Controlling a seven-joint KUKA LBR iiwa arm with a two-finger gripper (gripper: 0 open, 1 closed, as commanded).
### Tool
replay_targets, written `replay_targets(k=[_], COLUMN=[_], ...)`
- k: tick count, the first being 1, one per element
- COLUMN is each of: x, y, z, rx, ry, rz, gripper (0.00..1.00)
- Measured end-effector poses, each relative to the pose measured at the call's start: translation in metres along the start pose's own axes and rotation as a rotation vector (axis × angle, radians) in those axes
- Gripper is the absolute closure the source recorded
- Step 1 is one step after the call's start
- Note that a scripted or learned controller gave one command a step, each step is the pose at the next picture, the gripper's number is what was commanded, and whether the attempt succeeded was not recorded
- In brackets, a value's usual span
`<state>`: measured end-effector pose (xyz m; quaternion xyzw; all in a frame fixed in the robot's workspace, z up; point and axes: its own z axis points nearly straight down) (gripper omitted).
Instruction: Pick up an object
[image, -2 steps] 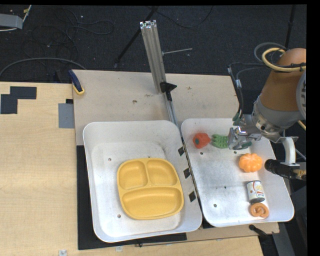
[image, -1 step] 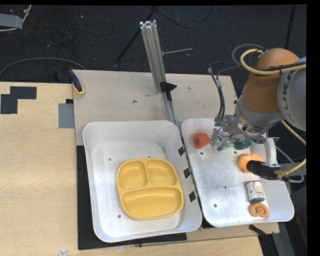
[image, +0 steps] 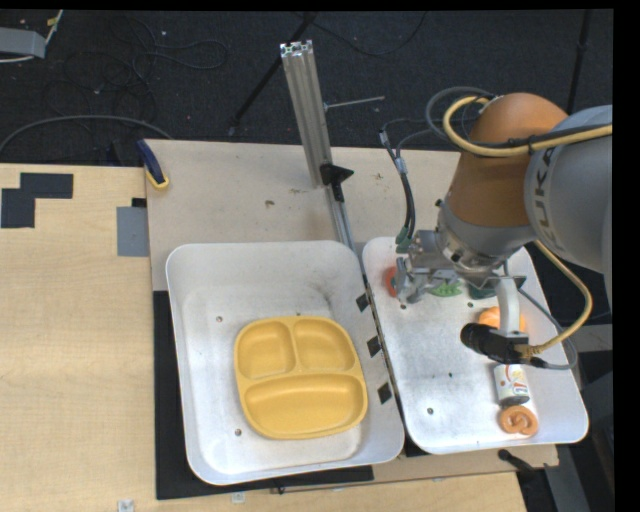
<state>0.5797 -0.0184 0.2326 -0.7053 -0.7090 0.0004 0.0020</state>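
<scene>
My gripper (image: 406, 287) is down in the back left part of the right bin (image: 440, 400), with the orange-banded wrist above it. A small red thing (image: 388, 280) shows just left of the gripper, and a green thing (image: 446, 290) lies just right of it, partly under the wrist. An orange thing (image: 487, 318) sits further right. A small white bottle with a red label (image: 512, 380) lies near the bin's front right, with a brown ring-shaped piece (image: 517, 421) in front of it. I cannot see whether anything is held.
The left bin (image: 200, 300) holds a yellow divided plate (image: 299, 376). A metal post (image: 308, 115) rises behind the bins. The bins' shared edge (image: 375, 340) runs close to the left of the gripper.
</scene>
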Motion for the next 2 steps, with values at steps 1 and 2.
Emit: replay_targets(k=[1, 2], x=[0.055, 0.105], y=[-0.015, -0.021], z=[0.01, 0.02], rx=[0.002, 0.003], ry=[0.0, -0.001], rz=[0.0, 0.0], gripper=[1.0, 1.0])
